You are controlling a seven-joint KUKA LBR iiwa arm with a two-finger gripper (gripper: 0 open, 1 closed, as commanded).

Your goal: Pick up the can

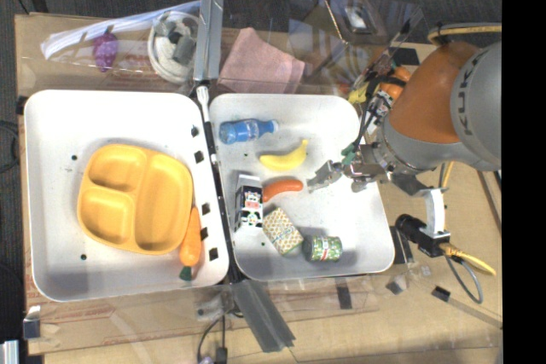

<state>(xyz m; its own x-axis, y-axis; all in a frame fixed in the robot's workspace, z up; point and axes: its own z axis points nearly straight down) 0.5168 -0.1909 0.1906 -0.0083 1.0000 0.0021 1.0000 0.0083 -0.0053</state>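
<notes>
The arm is grey with an orange band (dark lettering on the grey shell).

Just left of the claw lie a sausage and banana; a blue bottle farther up-left; a yellow tray far left.

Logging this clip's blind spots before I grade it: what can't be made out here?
- Tool: too small and blurred in the camera view to read its state.
- Can: label print too small.
- Arm: cut off by the right edge.
- Carton: print unreadable.
</notes>
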